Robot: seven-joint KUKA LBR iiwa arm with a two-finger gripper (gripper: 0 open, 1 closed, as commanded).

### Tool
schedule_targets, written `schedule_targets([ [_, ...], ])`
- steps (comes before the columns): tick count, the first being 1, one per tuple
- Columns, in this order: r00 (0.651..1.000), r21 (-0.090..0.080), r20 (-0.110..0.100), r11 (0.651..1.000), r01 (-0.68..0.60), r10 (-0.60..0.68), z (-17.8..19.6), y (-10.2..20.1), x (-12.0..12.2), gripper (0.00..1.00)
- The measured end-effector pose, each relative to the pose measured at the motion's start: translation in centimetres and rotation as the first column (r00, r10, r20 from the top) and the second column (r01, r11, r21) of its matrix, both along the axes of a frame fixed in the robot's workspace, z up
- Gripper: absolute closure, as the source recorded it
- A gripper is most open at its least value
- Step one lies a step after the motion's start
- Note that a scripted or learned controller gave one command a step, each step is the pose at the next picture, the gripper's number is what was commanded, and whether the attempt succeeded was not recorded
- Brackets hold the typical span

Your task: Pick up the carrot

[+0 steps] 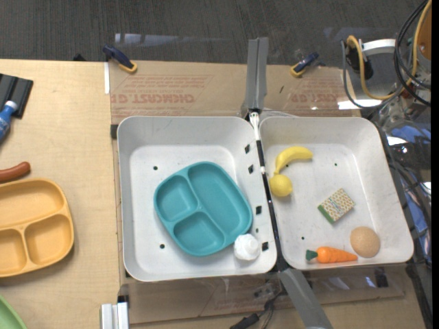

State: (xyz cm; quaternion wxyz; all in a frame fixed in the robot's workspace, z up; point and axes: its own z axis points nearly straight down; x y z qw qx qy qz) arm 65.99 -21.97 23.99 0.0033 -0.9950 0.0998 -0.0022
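The carrot (333,255) is orange with a green top and lies flat in the right bin (384,153). It rests close to the bin's front wall, with its green end pointing left. A tan egg (365,241) sits just to its right, almost touching its tip.
The right bin also holds a banana (293,157), a lemon (280,185) and a small patterned block (337,205). In the left bin (137,142) lie a teal divided plate (201,208) and a white ball (247,247). Cables and arm hardware (405,53) crowd the far right.
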Motion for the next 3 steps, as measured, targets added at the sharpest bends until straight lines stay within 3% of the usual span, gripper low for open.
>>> schedule_targets([
  [1,1.000,0.002,-0.001,1.000,0.004,-0.004,3.7,5.1,0.0,1.00],
  [2,0.988,0.000,-0.011,0.988,0.155,-0.155,0.1,23.5,-0.2,1.00],
  [3,0.997,-0.001,-0.011,0.997,0.079,-0.079,1.7,22.1,-6.0,1.00],
])
